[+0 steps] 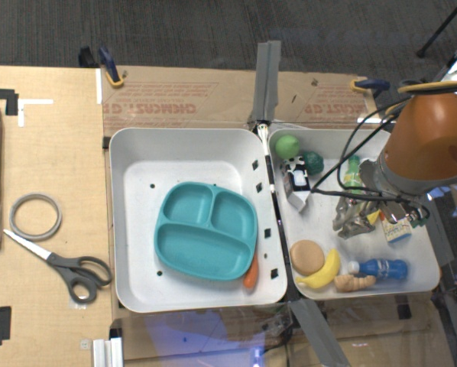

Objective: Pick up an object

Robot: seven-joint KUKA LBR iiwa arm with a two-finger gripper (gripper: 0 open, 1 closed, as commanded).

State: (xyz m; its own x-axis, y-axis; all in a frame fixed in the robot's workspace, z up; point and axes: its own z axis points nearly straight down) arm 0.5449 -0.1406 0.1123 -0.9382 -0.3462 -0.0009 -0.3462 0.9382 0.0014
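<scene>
My gripper (pixel 353 224) hangs low in the right bin (pixel 423 280), below the grey wrist and orange band (pixel 431 136). It sits over the bin's middle, with a small yellow piece (pixel 374 219) and a white-and-blue item (pixel 397 230) just to its right. In front of it lie a tan bun (pixel 307 256), a banana (pixel 324 272), a tan knobbly piece (pixel 353 283) and a blue bottle (pixel 381 268). Toward the back are a green ball (pixel 287 145), a dark teal object (pixel 312 161), a black-and-white object (pixel 296 178) and a green bottle (pixel 352 171).
The left bin (pixel 137 174) holds a teal divided plate (pixel 205 232) with an orange carrot (pixel 251 275) at its front right corner. On the bench to the left lie scissors (pixel 68 266) and a tape roll (pixel 35 215). Black cables (pixel 351 147) loop over the right bin.
</scene>
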